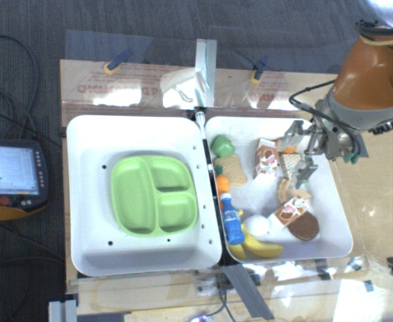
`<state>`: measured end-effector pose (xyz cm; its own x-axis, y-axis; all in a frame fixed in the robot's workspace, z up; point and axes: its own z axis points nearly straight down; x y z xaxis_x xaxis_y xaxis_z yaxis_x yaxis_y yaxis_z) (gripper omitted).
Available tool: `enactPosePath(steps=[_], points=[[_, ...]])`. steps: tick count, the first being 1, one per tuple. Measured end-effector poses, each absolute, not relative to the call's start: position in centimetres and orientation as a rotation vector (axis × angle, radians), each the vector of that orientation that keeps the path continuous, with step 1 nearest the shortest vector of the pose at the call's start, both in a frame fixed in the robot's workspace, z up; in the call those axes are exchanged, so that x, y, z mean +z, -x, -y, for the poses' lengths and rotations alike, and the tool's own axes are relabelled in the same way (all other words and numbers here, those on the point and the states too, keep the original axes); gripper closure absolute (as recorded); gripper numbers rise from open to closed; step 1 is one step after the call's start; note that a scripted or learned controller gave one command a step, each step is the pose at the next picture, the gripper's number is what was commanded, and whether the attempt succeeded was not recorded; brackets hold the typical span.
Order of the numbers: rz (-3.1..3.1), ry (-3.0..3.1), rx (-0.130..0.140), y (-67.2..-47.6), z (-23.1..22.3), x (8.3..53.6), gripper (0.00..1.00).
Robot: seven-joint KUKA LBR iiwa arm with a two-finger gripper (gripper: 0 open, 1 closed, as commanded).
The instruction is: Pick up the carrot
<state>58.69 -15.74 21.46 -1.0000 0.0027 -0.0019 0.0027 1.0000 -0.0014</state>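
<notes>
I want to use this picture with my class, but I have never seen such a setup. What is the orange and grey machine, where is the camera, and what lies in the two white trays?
The machine is a robot arm, reaching in from the right. Its gripper, the part that grasps, hangs over the right bin. I cannot tell whether it holds anything. The single camera sits above the bench, looking down at a slant. The left bin holds a green divided plate. The right bin holds toy food: a small orange carrot by the dividing wall, a banana, a blue bottle, a white egg, a green vegetable, a cookie and some cartons. The carrot is what the robot should pick up.
</notes>
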Motion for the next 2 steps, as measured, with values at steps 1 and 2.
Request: enactPosePath(steps=[1, 2], points=[[-3.15, -0.051, 0.003, -51.7, 10.4, 12.0, 0.0], [-3.139, -0.052, -0.005, -52.0, 10.6, 13.3, 1.0]])
